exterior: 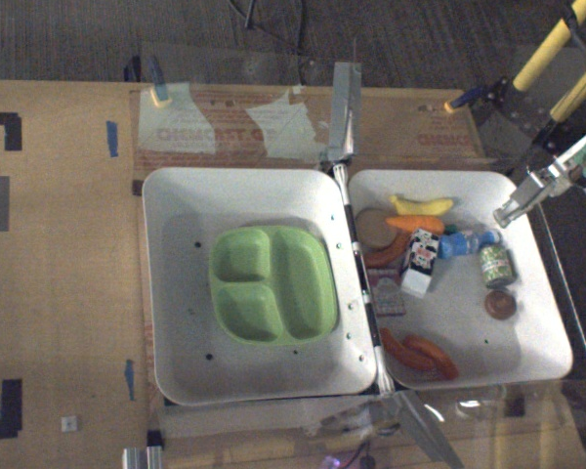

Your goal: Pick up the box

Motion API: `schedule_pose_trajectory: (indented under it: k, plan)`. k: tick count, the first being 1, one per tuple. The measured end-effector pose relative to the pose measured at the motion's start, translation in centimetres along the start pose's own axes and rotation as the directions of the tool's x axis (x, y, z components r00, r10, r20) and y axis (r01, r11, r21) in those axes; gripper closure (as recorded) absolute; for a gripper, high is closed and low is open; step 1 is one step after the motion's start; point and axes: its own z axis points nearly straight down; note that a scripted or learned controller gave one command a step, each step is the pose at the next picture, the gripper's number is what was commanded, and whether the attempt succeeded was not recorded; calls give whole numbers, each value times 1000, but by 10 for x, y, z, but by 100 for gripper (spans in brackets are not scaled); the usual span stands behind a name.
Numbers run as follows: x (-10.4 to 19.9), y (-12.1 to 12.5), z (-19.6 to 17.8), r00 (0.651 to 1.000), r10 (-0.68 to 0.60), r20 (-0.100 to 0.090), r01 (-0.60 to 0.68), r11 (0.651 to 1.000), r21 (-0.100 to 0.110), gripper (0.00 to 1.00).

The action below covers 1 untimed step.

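- The box (422, 260), white with a patterned upper face, is seen lying in the right bin (537, 350), towards its left half, tilted on a slant
- A blue item (466, 243) is found just beside the box's upper right, and an orange carrot-like piece (415, 224) lies just above it
- A yellow banana (422, 204) is placed beyond the carrot, near the bin's far wall
- A brown round item (375, 229) is seen to the box's left, and a small patterned packet (388, 297) just below it
- A small green can (495, 265) and a dark brown round piece (500, 304) lie to the right of the box, apart from it
- Two reddish sausage-like pieces (420, 353) are seen near the bin's front
- The gripper (513, 209) is held over the right bin's far right corner, well apart from the box; nothing is seen held in it, and it cannot be told whether it is open or closed
- A green divided plate (272, 283) is seen in the left bin (176, 213)
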Motion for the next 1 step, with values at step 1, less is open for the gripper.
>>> schedule_pose_trajectory:
  k: [1]
  plan:
    - [-1, 1, -11, 1000, 0, 4, 0, 1000, -5, 100]
